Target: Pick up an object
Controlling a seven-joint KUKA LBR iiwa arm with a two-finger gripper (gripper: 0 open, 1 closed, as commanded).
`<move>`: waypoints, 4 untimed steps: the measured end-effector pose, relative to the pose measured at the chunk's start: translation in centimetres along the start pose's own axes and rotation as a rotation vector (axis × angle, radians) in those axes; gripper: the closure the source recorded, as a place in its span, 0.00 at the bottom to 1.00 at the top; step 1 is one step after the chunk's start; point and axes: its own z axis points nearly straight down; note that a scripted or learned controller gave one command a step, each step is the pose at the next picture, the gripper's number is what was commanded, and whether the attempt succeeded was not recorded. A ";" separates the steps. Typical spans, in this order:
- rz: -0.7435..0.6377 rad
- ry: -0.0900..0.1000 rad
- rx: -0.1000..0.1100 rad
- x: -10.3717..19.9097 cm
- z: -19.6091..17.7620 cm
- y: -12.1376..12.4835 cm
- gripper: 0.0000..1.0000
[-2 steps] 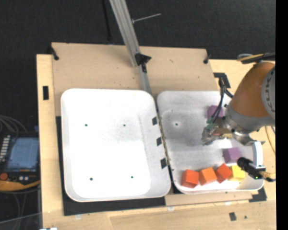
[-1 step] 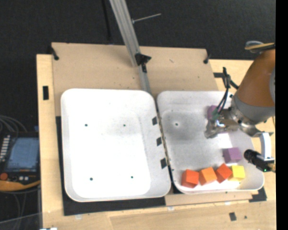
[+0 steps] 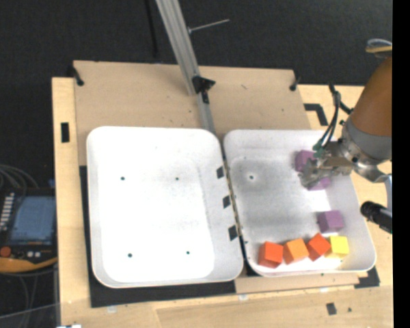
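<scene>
Pincer (image 3: 314,171) beside purple blocks (image 3: 303,160) (four blocks (image 3: 302,249) apart).

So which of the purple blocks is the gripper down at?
The purple block near the right bin's far side, right at the gripper. The other purple block sits apart, nearer the coloured row.

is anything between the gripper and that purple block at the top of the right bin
Nothing visible stands between them. The gripper is already down right at the upper purple block, partly covering it. The other blocks, a second purple block and the orange and yellow row, lie nearer the bin's front edge, out of the way.
</scene>
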 end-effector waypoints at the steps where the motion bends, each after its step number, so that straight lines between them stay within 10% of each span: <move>1: -0.003 0.003 0.005 4.4 -0.7 0.0 1.00; 4: -0.003 0.004 0.011 19.0 -1.1 -0.4 1.00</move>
